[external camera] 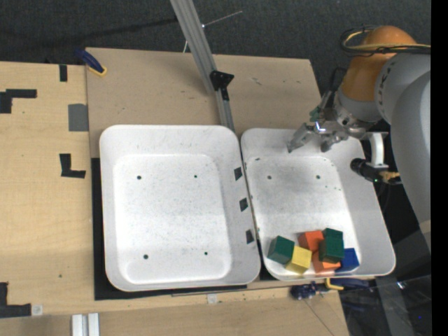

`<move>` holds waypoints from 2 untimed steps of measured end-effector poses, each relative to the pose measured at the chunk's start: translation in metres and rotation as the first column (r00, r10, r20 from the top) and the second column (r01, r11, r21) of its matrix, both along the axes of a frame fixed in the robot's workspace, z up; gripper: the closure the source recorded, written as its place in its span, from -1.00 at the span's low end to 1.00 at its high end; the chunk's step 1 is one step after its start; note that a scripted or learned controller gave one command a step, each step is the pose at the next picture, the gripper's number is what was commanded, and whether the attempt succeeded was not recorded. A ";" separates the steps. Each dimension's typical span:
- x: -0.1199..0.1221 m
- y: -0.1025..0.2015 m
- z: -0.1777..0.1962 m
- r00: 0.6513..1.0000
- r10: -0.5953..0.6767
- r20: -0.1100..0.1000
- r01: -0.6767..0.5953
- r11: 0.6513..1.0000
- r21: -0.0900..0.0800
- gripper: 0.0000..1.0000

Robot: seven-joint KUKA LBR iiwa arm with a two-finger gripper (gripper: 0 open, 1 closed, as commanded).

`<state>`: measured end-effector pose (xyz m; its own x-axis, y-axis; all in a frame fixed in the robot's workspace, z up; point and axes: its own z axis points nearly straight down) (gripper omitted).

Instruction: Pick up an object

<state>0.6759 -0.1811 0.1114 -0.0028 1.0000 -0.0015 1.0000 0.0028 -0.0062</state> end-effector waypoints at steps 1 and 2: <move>0.002 0.000 0.014 1.000 0.001 0.005 -0.001 1.000 -0.002 1.00; -0.002 -0.006 0.064 1.000 -0.001 0.011 0.001 1.000 0.000 1.00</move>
<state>0.6734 -0.1873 0.1752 -0.0016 1.0000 -0.0015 1.0000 0.0016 0.0044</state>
